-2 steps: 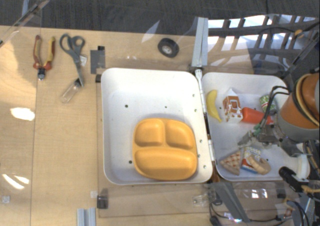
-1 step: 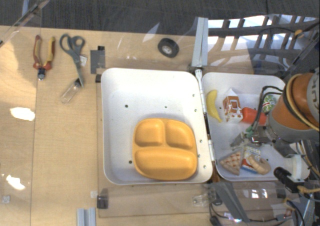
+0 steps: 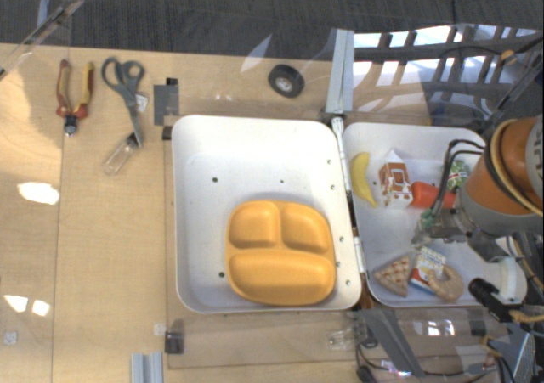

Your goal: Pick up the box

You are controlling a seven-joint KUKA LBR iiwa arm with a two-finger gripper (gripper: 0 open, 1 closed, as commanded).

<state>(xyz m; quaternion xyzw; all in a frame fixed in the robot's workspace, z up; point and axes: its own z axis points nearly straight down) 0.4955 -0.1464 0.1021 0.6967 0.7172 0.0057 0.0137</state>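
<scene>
The grey arm with the orange band (image 3: pixel 510 173) reaches in from the right and stands over the right-hand shallow white bin (image 3: pixel 374 284), which places its two-finger gripper (image 3: pixel 432 224) directly above the cluttered items it must sort through. Whether the gripper is released, clenched or grasping anything cannot be told, since the wrist and cables mask its tip. The task object, judged to be the small white carton with a red-brown house picture (image 3: pixel 394 182), stands in the upper part of the right bin, just beside a yellow banana (image 3: pixel 363 177) and near a red-orange item (image 3: pixel 429 195); it lies apart from the gripper, so the pick is judged not yet made. A blue-and-white printed packet (image 3: pixel 429 267) lies nearer the gripper, beside a triangular pizza-slice toy (image 3: pixel 394 276). The left bin (image 3: pixel 195 203) holds a yellow three-compartment plastic tray (image 3: pixel 280 251). Printing on the carton and packet is too small to read.
</scene>
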